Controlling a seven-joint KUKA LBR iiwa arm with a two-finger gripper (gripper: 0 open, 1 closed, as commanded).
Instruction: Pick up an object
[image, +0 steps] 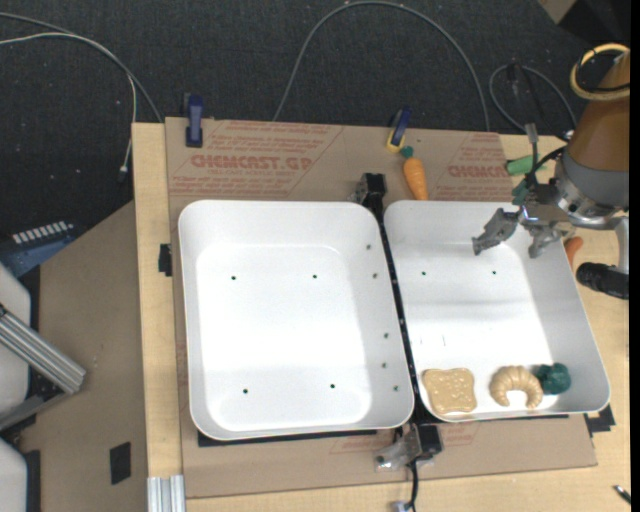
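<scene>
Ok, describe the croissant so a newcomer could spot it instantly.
Find the right-hand white bin, then its near edge, where three small items sit in a row. The croissant is the middle one: a tan curved crescent, between the flat toast slice and the dark green piece.

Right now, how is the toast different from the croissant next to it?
The toast is flat and squarish; the croissant is curved like a crescent. The toast lies nearer the bin's left wall, the croissant beside a green toy. The toast looks paler and speckled. Both are tan and lie along the right bin's near edge.

The cardboard sheet (300, 150) under the bins bears red print, mirrored, reading roughly "CHEMCAST GP"; smaller lines are illegible.
</scene>
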